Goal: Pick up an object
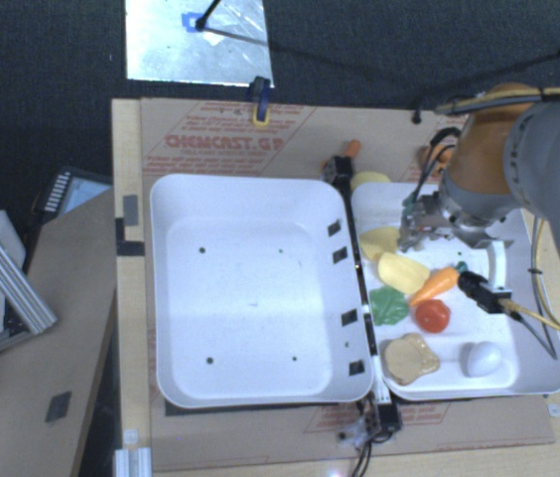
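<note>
the tool (421, 225) is hung low over the far end of the right bin (543, 371); open or clenched can't be told tbh. the yellow piece (400, 269) just below should be approached straight down, centred.

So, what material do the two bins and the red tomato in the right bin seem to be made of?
Left bin and right bin: probably moulded plastic, smooth matte white; the rounded corners and thin raised rims suggest it. Tomato: likely a plastic toy, since its even red skin shows a small bright highlight; rubber cannot be ruled out at this distance.
</note>
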Controlling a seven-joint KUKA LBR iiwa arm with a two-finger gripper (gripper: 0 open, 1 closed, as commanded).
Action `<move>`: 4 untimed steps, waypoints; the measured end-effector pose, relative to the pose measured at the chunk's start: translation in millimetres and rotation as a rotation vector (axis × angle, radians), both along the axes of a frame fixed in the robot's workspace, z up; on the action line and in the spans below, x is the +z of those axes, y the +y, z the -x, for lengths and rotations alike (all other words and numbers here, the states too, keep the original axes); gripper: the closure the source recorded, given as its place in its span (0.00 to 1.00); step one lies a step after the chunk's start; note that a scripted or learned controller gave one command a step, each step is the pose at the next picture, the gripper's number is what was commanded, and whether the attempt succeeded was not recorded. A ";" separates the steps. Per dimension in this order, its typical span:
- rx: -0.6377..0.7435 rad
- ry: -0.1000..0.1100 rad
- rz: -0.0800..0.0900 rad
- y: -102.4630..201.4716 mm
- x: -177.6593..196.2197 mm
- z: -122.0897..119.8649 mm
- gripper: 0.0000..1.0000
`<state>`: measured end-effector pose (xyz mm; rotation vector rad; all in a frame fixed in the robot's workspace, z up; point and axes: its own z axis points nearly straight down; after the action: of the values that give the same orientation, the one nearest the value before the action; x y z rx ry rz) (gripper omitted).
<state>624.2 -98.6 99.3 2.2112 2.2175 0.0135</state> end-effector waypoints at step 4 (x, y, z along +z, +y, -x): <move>0.003 -0.006 0.002 11.3 133.1 -5.9 1.00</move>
<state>630.1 -87.3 232.4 2.2038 2.2168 0.0182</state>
